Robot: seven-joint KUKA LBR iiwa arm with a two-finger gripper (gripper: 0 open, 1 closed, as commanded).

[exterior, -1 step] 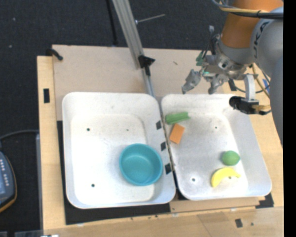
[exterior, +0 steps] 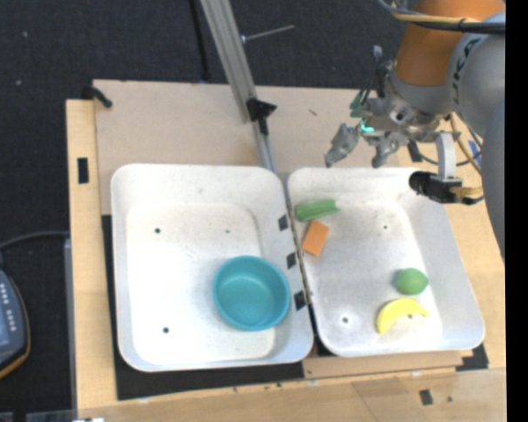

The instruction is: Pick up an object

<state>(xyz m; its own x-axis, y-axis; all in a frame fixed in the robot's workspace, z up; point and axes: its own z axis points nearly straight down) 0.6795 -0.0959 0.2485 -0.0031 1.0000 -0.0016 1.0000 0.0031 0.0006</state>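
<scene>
Objects to pick from lie in the two white bins on the bench. Four of them sit in the right bin [exterior: 440,236]: a green cylinder-like piece [exterior: 316,208] lies on its side close to the bin's left wall at the far end, and an orange block [exterior: 315,237] rests just beside it on the near side, tilted on a corner. Toward the near right of the same bin, a small green round object [exterior: 411,280] sits just above a yellow crescent-shaped piece [exterior: 400,314] (it looks like a toy banana, curved side up); the two are close together and well apart from the green and orange pair.

In the left bin [exterior: 158,209] a teal bowl [exterior: 251,292] stands upright, mouth open to the camera, near the bin's right wall at the near end.

At the upper right, the gripper [exterior: 363,149] hangs over the far rim of the right bin, above bare bench board rather than over any of the objects. Its two fingers are spread apart, one grey fingertip [exterior: 338,151] reaching toward the left and the other toward the right, and nothing sits between them. The orange band of the arm [exterior: 440,33] shows directly above the wrist, with cables looping off to the right.

A slanted metal post [exterior: 233,60] rises from the bench between the two bins at the far side. A handheld controller [exterior: 0,323] rests at the left edge, off the bench.
</scene>
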